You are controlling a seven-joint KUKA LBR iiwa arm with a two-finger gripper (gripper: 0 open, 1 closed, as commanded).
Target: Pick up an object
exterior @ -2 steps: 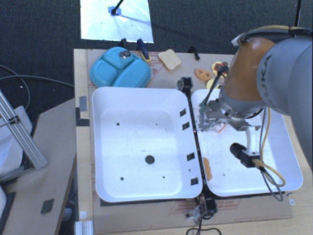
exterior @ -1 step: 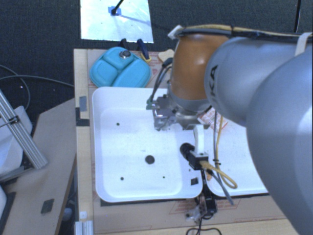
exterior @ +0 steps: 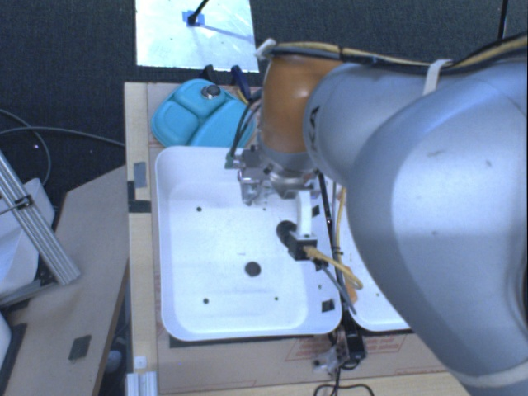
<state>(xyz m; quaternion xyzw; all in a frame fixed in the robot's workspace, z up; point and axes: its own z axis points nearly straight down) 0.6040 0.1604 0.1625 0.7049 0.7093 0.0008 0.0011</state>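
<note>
My gripper [exterior: 250, 190] hangs low over the back right part of the left white bin [exterior: 177, 221], under the orange band of the arm [exterior: 289, 106]. A small dark round object [exterior: 252, 269] lies on the bin floor, nearer the front and apart from the gripper. Nothing shows in the gripper's grasp from this angle. The wrist and its cables hide the bin's right wall.
A light blue plastic item [exterior: 198, 115] rests behind the left bin at the bench's back edge. The grey arm covers most of the right bin [exterior: 375, 313]. A black fitting with yellow cables [exterior: 299, 242] hangs beside the gripper. Metal rails [exterior: 33, 229] stand at far left.
</note>
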